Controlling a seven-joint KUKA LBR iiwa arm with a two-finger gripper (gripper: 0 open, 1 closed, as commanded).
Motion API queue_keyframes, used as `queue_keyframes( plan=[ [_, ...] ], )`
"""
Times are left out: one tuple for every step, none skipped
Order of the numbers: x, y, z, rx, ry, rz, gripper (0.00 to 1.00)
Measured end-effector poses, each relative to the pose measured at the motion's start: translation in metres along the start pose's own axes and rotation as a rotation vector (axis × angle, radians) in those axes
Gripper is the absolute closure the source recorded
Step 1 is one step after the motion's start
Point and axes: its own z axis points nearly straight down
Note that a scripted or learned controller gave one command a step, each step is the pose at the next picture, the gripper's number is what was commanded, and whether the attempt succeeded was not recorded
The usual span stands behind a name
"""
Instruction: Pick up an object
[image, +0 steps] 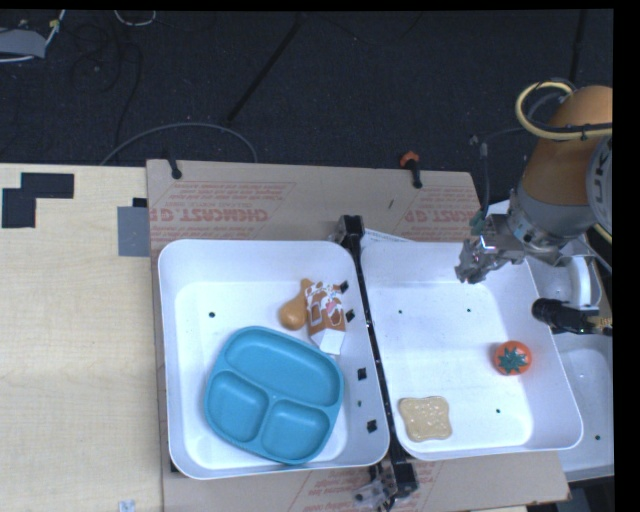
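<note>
**Objects lie in both bins while the claw hangs over the right one**

Objects for picking are spread across two shallow white bins that sit side by side on the bench (70, 340). The left bin (185, 280) carries the largest item, a blue divided plate (272, 395) with three compartments, lying flat toward the near side. Just behind the plate, near the wall between the bins, a brown and white packet (326, 308) rests against a small orange-brown piece (292, 314) whose exact kind cannot be told.

The right bin (440, 330) bears two smaller things, well apart from each other: a tan slice of toy toast (425, 418) near the front edge, and a small red tomato-like toy (511, 358) with a green top, toward the right wall.

The grey arm (560, 190) with its orange band reaches in from the right. Its claw (473, 268) hangs over the far right corner of the right bin, well away from the toast and the tomato. Nothing shows between its fingers, and whether they stand apart or together cannot be told.
</note>
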Motion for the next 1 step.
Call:
queue_keyframes(
  plan=[
    [-0.0009, 0.0000, -0.0085, 0.003, 0.001, -0.001, 1.00]
  ],
)
